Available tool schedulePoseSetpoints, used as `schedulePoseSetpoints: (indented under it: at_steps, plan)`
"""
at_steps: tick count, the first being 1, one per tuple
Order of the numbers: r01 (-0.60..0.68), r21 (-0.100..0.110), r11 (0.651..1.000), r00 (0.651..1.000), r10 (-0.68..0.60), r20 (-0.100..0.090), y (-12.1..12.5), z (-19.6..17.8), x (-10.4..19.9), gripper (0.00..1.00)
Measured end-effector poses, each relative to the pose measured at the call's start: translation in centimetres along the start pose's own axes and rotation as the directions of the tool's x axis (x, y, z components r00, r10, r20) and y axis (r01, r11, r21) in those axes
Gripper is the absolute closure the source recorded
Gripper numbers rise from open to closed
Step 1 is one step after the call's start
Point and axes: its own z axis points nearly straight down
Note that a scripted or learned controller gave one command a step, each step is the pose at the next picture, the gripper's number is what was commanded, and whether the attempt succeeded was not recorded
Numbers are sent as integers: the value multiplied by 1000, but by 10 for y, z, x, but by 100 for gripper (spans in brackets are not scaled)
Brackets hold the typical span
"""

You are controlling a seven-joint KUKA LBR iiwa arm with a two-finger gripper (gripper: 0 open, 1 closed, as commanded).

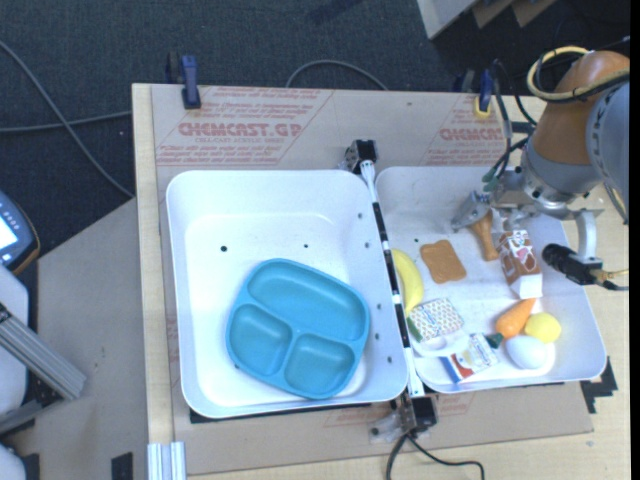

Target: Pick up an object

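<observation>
Gripper (487,211) hangs spread open and empty in the right bin (590,358), just above the brown stick (485,236). It should straddle that stick squarely before closing.

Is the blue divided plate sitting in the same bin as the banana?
No, the blue divided plate lies alone in the left bin, while the banana lies in the right bin against the divider.
</observation>
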Motion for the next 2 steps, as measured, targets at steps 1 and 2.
schedulePoseSetpoints:
  at_steps: [1,2]
  plan:
    - [1,-6,1000,1000,-1,2,32,10,-9,0]
    - [2,-9,1000,1000,-2,4,32,-1,-9,100]
